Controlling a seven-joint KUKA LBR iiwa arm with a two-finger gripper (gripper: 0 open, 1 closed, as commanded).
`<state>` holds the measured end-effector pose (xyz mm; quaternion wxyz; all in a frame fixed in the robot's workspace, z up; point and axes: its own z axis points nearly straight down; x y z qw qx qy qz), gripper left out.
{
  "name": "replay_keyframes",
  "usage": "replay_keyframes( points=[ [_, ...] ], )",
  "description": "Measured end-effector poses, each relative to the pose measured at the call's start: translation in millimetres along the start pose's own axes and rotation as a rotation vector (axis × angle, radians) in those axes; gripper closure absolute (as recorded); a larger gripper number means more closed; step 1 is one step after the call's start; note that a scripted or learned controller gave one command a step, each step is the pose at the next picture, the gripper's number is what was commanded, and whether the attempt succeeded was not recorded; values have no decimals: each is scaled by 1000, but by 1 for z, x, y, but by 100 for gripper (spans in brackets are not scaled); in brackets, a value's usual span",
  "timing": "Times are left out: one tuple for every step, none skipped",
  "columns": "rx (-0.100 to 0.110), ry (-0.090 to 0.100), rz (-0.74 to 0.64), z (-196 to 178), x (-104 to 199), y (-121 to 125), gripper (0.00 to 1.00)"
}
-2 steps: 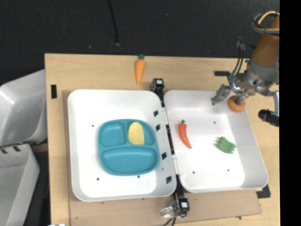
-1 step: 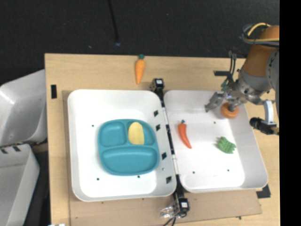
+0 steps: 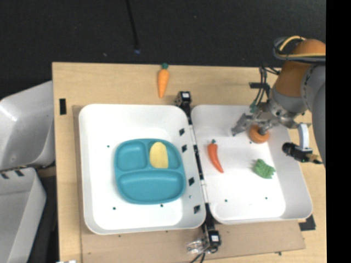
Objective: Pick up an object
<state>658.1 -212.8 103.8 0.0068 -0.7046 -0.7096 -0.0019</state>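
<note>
we saw the gripper over a small orange object in the right bin; whether its fingers were spread, we couldn't tell. it looked light, rigid, slick; grip its rounded sides.

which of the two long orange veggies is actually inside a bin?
The red-orange pepper, lying in the right bin near its left wall. The carrot lies on the bare bench behind the bins.
</note>
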Motion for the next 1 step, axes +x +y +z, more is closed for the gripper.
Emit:
replay_keyframes(
  points=[
    [-18,-18,-2,-14,-5,2,100]
  ],
)
